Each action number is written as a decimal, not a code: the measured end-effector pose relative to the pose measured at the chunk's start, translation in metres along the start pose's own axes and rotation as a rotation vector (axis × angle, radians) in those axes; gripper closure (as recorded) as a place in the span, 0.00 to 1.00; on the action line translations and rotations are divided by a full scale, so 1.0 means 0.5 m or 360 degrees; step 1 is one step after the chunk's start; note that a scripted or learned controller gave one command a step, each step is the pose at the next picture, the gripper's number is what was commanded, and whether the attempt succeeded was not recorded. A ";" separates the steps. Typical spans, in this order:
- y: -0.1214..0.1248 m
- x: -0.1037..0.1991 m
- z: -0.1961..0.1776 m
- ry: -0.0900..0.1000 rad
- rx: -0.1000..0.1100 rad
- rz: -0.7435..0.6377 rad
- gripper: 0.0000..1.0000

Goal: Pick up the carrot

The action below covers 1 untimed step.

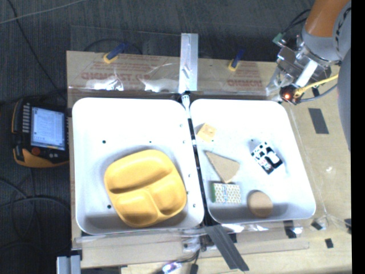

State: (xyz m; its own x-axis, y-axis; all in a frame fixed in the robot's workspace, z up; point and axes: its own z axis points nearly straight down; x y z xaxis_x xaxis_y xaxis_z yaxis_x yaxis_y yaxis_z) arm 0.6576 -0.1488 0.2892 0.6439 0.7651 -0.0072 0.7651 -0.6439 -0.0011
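The arm (pixel 331 16) is cut off by the top right corner, with the orange band and grey wrist in view. The claw (pixel 292 77) is a small cluttered shape with a red light at its tip, and I cannot tell whether it is released or clenched. It hangs over the surface (pixel 319 153) just beyond the far right corner of the right bin (pixel 296 153), apart from everything in it.

Which thing is the carrot cannot be made out. The right bin holds a tan wedge (pixel 223 165), a small pale square (pixel 206 132), a green and white packet (pixel 226 193), a round brown lump (pixel 260 203) by the near wall, and a black and white object (pixel 266 156). Bare floor lies around each piece, most along the far wall.

A yellow divided plate (pixel 145 186) lies in the left bin (pixel 91 130).
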 end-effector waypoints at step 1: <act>-0.069 0.032 0.095 0.0003 0.0002 -0.0180 1.00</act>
State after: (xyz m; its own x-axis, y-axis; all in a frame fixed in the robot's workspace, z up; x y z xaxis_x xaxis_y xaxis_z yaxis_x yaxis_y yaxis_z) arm 0.6411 -0.1147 0.2418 0.5533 0.8329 -0.0052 0.8329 -0.5534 -0.0033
